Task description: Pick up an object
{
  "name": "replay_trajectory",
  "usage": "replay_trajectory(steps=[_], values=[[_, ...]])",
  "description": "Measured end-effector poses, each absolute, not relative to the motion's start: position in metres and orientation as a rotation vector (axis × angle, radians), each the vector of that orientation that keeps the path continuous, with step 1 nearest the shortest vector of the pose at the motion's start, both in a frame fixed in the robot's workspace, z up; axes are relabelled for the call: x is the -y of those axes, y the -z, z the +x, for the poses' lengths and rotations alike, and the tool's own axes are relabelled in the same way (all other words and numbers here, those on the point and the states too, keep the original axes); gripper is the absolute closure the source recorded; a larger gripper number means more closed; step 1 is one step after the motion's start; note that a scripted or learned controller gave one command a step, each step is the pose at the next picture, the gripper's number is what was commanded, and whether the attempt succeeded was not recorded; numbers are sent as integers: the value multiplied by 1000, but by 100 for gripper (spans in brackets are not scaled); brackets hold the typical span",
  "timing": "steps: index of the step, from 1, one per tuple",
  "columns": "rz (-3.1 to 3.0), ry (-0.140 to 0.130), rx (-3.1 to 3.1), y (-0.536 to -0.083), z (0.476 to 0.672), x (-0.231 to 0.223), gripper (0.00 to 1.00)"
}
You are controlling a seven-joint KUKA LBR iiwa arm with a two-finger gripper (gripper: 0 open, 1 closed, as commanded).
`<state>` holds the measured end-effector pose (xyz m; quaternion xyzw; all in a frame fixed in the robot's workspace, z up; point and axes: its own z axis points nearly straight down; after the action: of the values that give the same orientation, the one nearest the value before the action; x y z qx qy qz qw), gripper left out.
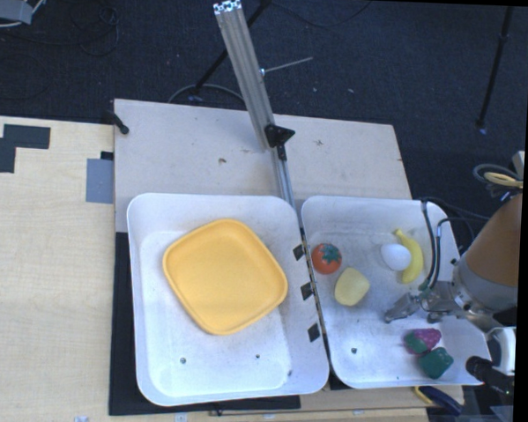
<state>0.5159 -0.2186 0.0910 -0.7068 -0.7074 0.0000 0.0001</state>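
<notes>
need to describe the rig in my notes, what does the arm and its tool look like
The arm enters from the right as a rounded body with an orange-brown band above a grey wrist. The tool is small, grey metal, with thin fingers. A dark cable loops along the wrist, and a white fitting sits below it.

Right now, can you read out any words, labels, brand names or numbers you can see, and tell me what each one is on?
None can be read. The yellow plate, the banana, the tomato and both white bins show no print. The checkered tag on top of the metal post is a pattern, not text.
</notes>
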Motion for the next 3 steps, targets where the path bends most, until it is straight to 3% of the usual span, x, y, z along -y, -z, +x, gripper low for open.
replay_trajectory(steps=[1,3], values=[[-2224,1,2222,-102,516,220,100],[-2224,2,2223,-187,512,220,100]])
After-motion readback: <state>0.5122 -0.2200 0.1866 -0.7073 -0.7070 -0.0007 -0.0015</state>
